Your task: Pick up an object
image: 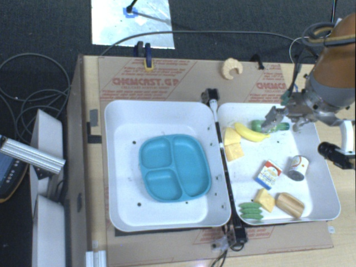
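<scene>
Camera view: gripper (273, 121) over right bin (317, 149) far edge, finger state can't tell. Banana (248, 132) just beside it, near far-left corner; prob. light, smooth, curved — grasp across middle.

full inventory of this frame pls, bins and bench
bins: 2, white, side by side on bench
tray: 1, blue, three compartments, in left bin
banana: 1, yellow, right bin, top
green item: 1, right bin top, under the gripper, partly hidden
cheese wedges: 2, yellow, right bin, left edge
carton: 1, blue, white and red, right bin centre
can: 1, white and grey, right of carton
bread roll: 1, tan, right bin, bottom
pea pods: green, bottom edge
croissant: 1, beige, on bench behind bins
gripper: 1, grey, over right bin top
</scene>
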